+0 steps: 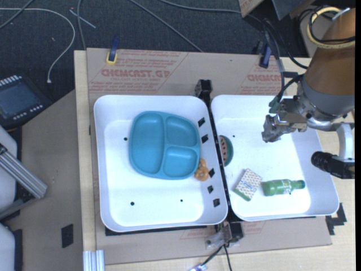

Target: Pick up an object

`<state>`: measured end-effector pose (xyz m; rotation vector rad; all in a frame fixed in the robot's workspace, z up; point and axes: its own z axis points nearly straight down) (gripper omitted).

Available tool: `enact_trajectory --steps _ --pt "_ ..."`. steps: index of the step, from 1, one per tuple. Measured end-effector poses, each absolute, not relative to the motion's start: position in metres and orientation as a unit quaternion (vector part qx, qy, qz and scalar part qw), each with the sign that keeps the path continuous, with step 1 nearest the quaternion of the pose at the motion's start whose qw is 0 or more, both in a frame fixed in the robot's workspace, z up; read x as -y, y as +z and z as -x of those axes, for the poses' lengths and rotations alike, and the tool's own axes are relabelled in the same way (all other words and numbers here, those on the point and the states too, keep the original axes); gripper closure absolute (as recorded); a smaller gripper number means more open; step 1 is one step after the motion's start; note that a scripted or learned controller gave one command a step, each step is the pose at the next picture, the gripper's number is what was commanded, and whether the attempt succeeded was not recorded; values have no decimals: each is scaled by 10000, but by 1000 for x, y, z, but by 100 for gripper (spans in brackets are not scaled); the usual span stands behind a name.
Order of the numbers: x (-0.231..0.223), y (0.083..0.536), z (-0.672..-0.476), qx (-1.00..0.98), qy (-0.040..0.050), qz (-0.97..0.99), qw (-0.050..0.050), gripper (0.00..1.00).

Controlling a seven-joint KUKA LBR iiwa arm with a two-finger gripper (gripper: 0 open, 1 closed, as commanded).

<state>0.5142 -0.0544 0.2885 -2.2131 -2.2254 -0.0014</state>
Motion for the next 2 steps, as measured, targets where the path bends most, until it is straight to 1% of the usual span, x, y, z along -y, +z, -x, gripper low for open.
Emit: enact_trajectory --steps 1,2 --pt "1 285 -522 7093 -4 7049 11 100" --pt "-54 258 -530 7088 10 7054 26 100"
